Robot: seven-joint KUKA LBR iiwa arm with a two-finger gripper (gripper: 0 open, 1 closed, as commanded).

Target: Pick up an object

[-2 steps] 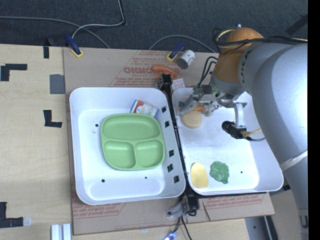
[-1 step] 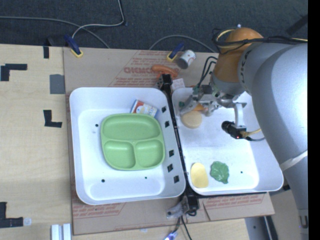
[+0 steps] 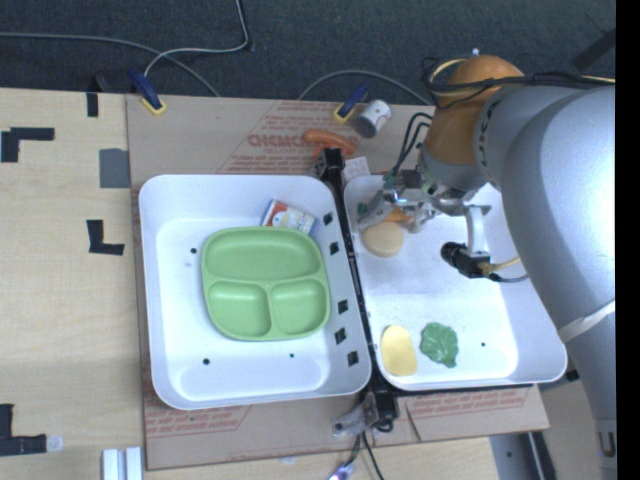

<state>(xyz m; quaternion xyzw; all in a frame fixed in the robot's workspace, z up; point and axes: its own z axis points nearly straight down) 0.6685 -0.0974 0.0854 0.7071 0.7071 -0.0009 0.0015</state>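
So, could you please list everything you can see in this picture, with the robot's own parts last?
Bins: two, white, side by side on the bench.
Divided plate: one, green, middle of the left bin.
Small carton: one, white, red and blue, left bin, at the plate's far edge.
Round bun-like item: one, tan, far left of the right bin, just below the tool.
Oval piece: one, yellow, right bin, near edge.
Leafy piece: one, green, right of the yellow one.
Clamps: two, blue and yellow, bench's far edge.
Arm: one, grey with orange band.
Tool: one, over the right bin.
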